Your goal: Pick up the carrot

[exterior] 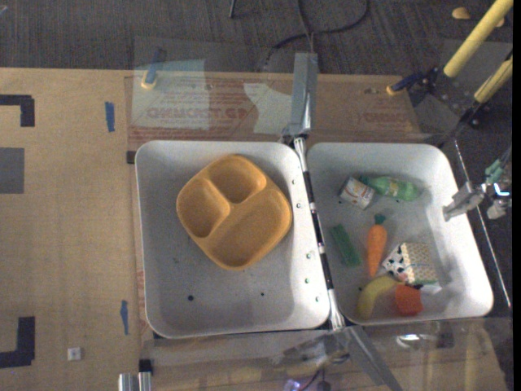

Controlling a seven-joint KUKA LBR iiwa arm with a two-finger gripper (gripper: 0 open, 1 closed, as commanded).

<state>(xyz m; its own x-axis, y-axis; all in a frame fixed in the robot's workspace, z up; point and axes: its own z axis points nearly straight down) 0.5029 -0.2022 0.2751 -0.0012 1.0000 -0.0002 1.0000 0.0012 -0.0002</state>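
Observation:
The carrot [374, 249] is orange with a green top and lies near the middle of the right bin [461, 169], its top pointing to the far side. It is in plain sight with nothing on it. My gripper [479, 205] hangs over the right rim of that bin, well to the right of the carrot and apart from it. It is open, with nothing between its fingers.
Around the carrot lie a green block [345, 245] on its left, a patterned box [413, 263] on its right, and a banana [374, 295] and a red-orange piece [408, 300] in front. A white can [356, 191] and a green bottle [392, 187] lie behind. An orange divided plate [234, 210] sits in the left bin [163, 283].

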